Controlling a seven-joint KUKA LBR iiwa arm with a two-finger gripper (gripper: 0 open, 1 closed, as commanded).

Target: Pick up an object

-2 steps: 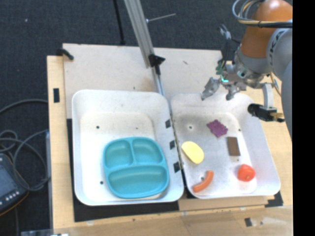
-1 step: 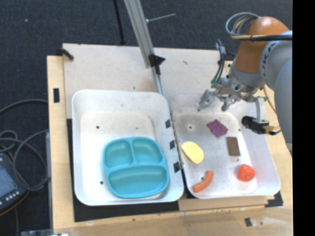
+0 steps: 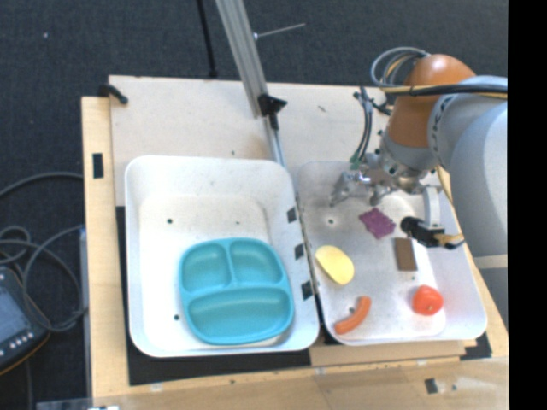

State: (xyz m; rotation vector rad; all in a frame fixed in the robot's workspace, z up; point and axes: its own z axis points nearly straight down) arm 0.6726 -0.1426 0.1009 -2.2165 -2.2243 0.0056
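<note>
Lying just below the end effector [image 3: 369, 186], purple object [image 3: 376, 223]; finger state unclear.

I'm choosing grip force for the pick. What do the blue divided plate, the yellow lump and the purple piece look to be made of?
The blue divided plate: probably moulded plastic, smooth and matte, with an even colour and rounded compartment ridges. The yellow lump: likely plastic or rubber toy food, smooth with a soft sheen. The purple piece: dull, slightly rough-looking, perhaps foam or fabric; too small to tell.
</note>
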